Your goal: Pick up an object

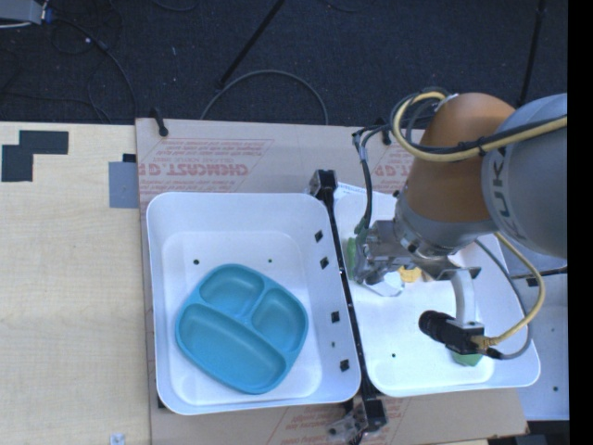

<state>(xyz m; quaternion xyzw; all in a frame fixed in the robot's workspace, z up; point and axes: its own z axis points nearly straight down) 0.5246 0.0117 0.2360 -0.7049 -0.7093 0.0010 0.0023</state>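
The arm's gripper hung low over the right bin, close to its left wall, beside small green and yellow objects. Whether it gripped anything could not be told. No lift appeared done. A blue divided plate lay in the left bin.

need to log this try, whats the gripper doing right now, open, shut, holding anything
gripper: cannot be told; it is low over the right bin, with the arm's wrist covering it.
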